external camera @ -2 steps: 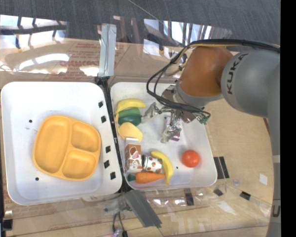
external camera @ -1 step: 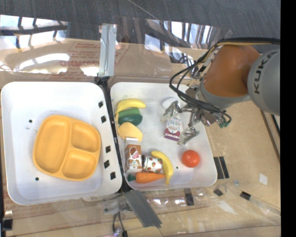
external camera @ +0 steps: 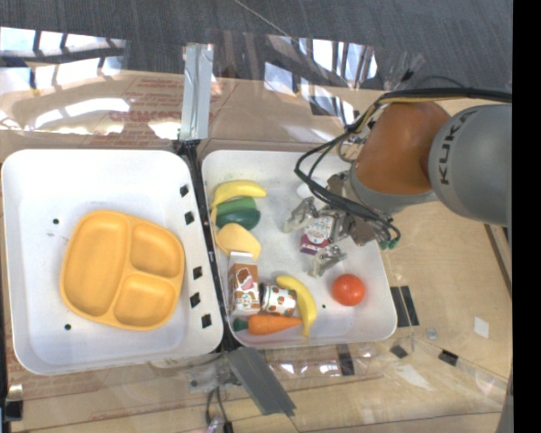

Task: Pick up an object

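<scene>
Grey robot gripper (external camera: 320, 234) low in right white bin (external camera: 368, 307), fingers clamped on small white-and-pink packet (external camera: 317, 231), round red tomato (external camera: 348, 290) nearby

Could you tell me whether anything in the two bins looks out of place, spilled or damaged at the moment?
Nothing looks spilled or broken. The toy food is jumbled in the right bin: a carton lies on its side against a banana and a carrot. The yellow divided tray sits askew in the left bin.
</scene>
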